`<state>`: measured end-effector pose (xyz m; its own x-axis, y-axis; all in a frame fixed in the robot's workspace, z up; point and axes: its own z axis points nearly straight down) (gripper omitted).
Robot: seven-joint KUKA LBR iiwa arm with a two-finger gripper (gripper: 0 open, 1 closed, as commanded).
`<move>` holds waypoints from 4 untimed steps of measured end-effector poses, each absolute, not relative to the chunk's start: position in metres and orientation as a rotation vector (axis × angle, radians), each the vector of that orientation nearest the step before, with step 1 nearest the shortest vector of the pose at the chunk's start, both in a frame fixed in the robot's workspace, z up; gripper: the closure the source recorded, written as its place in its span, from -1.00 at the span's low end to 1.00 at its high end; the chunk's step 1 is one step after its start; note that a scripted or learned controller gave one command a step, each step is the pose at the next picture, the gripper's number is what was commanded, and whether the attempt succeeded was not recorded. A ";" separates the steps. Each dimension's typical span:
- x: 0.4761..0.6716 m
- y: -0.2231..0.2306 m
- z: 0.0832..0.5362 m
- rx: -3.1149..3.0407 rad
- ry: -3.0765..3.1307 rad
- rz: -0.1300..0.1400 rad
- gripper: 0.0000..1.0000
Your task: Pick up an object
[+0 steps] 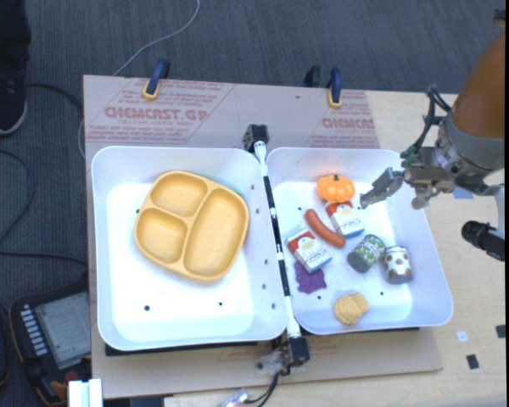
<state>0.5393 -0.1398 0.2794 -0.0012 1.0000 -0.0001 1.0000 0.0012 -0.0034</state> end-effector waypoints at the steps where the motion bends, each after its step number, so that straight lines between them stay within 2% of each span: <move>1: 0.572 -0.137 0.118 -2.217 -2.218 0.007 -1.00; 2: 0.608 -0.105 0.091 -2.233 -2.231 -0.005 -1.00; 3: 0.610 -0.106 0.103 -2.237 -2.235 -0.011 1.00; 4: 0.615 -0.053 0.193 -2.219 -2.223 0.003 1.00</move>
